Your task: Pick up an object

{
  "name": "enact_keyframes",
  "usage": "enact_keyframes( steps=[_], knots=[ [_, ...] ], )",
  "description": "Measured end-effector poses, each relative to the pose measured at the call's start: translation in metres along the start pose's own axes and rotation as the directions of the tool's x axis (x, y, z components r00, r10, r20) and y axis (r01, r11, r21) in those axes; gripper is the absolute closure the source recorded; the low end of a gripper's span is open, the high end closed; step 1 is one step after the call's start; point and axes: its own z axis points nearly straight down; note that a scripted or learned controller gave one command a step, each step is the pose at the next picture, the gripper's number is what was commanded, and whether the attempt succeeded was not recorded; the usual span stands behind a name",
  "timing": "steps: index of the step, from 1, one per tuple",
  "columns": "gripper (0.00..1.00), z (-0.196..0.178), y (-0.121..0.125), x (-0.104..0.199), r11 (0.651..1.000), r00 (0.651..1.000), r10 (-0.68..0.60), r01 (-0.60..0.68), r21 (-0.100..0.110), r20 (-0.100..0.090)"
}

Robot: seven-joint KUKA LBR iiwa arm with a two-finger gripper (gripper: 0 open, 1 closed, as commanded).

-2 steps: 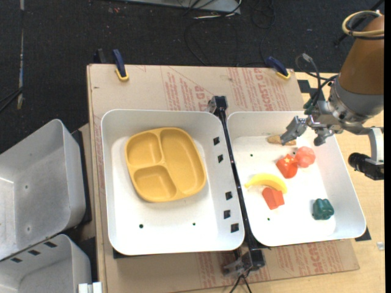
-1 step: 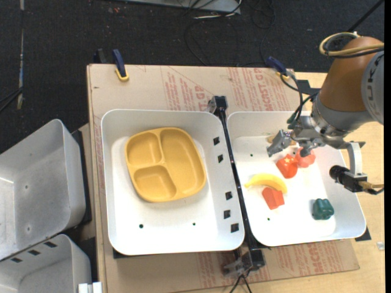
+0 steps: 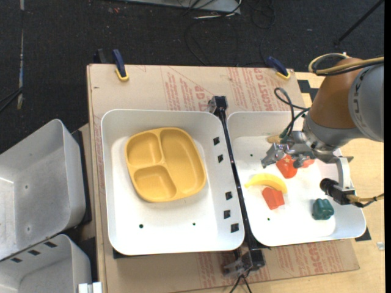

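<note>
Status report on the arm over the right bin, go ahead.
Gripper low in right bin, at orange-red object; grasp not confirmed. Yellow banana piece and red block close beside. Green object apart. Yellow tray in left bin.

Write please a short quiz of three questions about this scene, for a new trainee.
1. True or false: the yellow divided plate lies in the left bin.
2. Which thing lies nearest the pincer? A) green object B) orange-red object C) red block
3. Name the colour of the curved thing beside the red block.

Key: 1 true; 2 B; 3 yellow.
</note>
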Motion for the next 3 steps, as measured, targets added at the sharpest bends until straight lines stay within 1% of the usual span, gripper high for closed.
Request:
enact_keyframes(
  steps=[1, 2, 3],
  knots=[
    [0.00, 0.037, 0.000, 0.001, 1.000, 1.000, -0.001, 0.001, -0.002, 0.000],
    [1.00, 0.025, 0.001, 0.001, 1.000, 1.000, 0.000, 0.000, -0.005, 0.001],
    [1.00, -0.037, -0.002, 0.005, 1.000, 1.000, -0.005, 0.005, -0.010, 0.002]
  ],
)
